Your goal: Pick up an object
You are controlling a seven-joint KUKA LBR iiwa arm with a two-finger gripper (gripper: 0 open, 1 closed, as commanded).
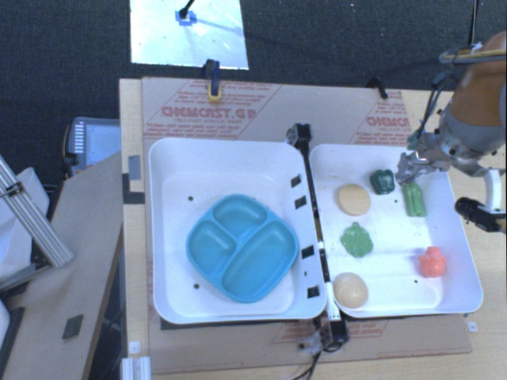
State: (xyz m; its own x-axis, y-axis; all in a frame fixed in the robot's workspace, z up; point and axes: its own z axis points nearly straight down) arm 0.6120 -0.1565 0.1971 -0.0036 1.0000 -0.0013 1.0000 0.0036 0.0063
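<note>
The right bin (455, 248) holds several toy foods: a dark green pepper (383, 181), a light green cucumber-like piece (414, 199), a tan round piece (354, 199), a green leafy piece (357, 240), an orange-red piece (432, 263) and a cream round piece (350, 290). My gripper (412, 169) hangs over the bin's far right part, just above the cucumber-like piece and right of the pepper. Nothing shows between its fingers.
The left bin (170, 212) holds a blue divided plate (242, 248). A black divider with clips (309, 212) runs between the bins. The arm's orange band (479, 93) and grey body stand over the right bin's far right corner. A yellow clamp (214, 81) grips the board's far edge.
</note>
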